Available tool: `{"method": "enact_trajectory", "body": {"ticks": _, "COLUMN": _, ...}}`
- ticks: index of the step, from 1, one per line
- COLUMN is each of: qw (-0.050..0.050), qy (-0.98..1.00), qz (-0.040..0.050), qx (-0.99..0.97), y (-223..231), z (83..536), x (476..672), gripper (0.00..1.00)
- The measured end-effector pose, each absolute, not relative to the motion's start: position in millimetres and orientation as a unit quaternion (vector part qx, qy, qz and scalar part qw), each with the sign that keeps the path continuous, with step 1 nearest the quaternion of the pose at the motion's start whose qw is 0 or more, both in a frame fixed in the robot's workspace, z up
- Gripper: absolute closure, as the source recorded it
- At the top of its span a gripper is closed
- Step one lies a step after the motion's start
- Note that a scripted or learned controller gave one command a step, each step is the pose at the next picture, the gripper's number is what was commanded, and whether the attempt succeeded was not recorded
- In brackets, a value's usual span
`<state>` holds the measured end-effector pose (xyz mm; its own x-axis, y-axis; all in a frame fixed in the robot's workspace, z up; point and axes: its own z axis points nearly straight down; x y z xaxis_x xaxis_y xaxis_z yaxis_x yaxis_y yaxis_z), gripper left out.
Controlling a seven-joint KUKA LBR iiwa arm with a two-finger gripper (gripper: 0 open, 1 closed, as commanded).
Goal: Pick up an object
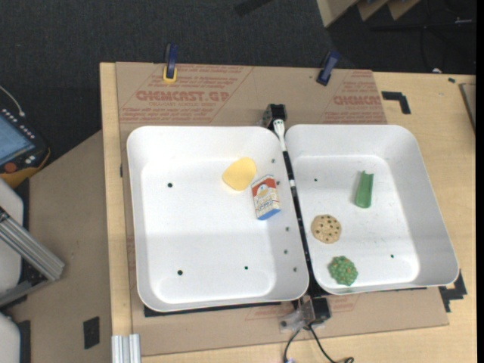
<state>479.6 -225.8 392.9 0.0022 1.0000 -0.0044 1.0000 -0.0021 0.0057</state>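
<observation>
How the gripper stands cannot be told. In the left bin (pixel 189 240), a yellow piece (pixel 239 174) is seen just beside a small carton (pixel 265 197). In the right bin (pixel 404 203), a green stick (pixel 364 189), a cookie (pixel 326 228) and a green clump (pixel 342 270) are laid apart.
</observation>
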Motion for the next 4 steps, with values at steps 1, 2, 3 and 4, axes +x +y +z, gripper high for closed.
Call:
{"method": "enact_trajectory", "body": {"ticks": 1, "qw": -0.003, "qy": 0.708, "qz": -0.0009, "qx": 0.706, "y": -192, "z": 323, "x": 479.1, "gripper": 1.00}}
{"method": "enact_trajectory", "body": {"ticks": 2, "qw": 0.004, "qy": 0.706, "qz": 0.0005, "qx": 0.708, "y": -224, "z": 360, "x": 479.6, "gripper": 1.00}}
{"method": "enact_trajectory", "body": {"ticks": 3, "qw": -0.004, "qy": 0.709, "qz": -0.0008, "qx": 0.705, "y": -164, "z": 289, "x": 479.2, "gripper": 1.00}}
{"method": "enact_trajectory", "body": {"ticks": 4, "qw": 0.004, "qy": 0.706, "qz": 0.0009, "qx": 0.708, "y": -198, "z": 342, "x": 484.0, "gripper": 1.00}}
